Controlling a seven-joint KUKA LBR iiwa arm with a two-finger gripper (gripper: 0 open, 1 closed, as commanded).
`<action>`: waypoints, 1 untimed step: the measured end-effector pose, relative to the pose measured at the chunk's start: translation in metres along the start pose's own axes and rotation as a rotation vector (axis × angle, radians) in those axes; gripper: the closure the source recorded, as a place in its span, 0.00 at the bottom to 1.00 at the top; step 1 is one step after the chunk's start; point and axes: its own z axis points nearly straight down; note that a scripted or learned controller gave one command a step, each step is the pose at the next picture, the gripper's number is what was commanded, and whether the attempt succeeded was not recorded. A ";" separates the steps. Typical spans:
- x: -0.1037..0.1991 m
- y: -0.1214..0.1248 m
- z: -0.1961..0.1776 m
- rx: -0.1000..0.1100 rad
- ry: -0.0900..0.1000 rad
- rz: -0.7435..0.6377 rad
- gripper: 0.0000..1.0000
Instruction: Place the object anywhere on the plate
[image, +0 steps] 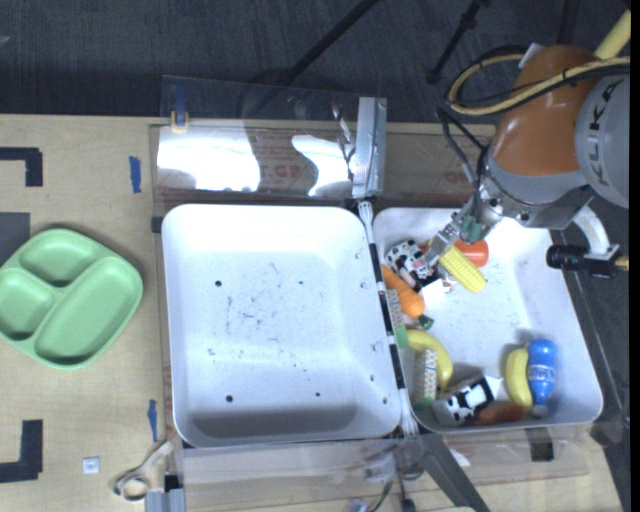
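The end effector (452, 240) hangs low over the corn cob (463, 267) in the right bin (570, 330); its grip state cannot be told. Picking is underway; next, carry the cob far left to the green plate (65, 297).

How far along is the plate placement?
Done: nothing; the green plate on the bench to the left carries no object. In hand: the gripper is down in the right bin by the toy corn. Left: grasp, carry, place.
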 end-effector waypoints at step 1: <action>0.046 -0.030 0.004 0.000 0.000 0.009 1.00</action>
